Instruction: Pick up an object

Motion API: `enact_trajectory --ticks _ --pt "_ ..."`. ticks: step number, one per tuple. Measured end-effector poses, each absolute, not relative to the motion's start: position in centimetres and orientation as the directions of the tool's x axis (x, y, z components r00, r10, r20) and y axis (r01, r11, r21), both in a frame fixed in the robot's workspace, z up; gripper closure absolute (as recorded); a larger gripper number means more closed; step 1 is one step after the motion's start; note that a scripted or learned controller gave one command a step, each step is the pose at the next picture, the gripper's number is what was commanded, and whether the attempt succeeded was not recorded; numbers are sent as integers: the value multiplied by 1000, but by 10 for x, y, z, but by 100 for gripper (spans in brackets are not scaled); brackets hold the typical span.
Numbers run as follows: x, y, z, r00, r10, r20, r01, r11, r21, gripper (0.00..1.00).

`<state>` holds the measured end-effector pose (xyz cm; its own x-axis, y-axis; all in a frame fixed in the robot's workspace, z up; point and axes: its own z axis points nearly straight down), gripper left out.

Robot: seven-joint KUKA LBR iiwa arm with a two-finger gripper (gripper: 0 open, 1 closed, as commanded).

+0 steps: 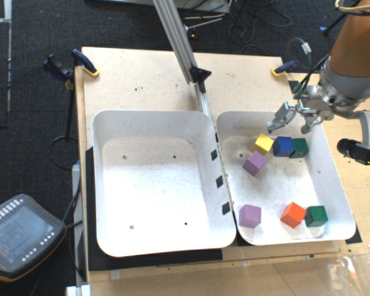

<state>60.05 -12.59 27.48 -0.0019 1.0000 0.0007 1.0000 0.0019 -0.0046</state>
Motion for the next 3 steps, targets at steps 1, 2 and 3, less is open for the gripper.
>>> enact_trajectory --ticks 1,2,3 --pt "601 -126 277 -1 1000 0 1000 1 -1 0" --pt "609 -129 229 0 1000 0 1000 0 -5 0" --pt "601 -134 180 1 1000 0 1000 -1 -6 0"
